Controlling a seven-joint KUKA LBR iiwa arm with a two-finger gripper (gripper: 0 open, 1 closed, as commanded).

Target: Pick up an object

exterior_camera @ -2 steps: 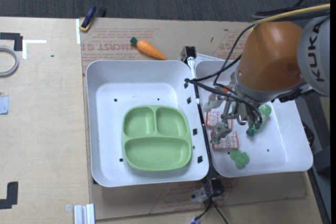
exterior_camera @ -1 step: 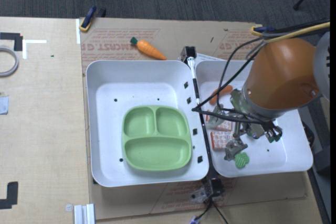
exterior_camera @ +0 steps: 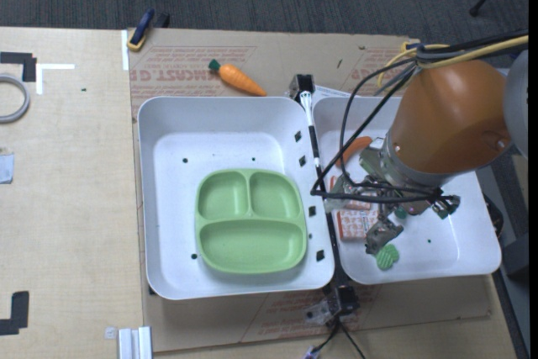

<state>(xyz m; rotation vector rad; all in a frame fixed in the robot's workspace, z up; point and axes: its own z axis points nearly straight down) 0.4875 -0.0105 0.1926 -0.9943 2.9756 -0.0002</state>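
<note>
Your jaws [exterior_camera: 380, 238] hang low in the right shallow white bin [exterior_camera: 471, 252]; whether they are spread or pressed together cannot be told. Just below them lies a small green ridged piece [exterior_camera: 387, 257], and just to their left a red-and-white printed packet [exterior_camera: 353, 221]. An orange item [exterior_camera: 356, 146] lies farther up. The left white bin [exterior_camera: 164, 181] holds a green three-compartment plastic tray [exterior_camera: 250, 220]. A toy carrot [exterior_camera: 238, 77] rests on the table [exterior_camera: 67, 223].

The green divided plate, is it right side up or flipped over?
Right side up: the green plate lies flat in the left bin, its three compartments facing up.
</note>
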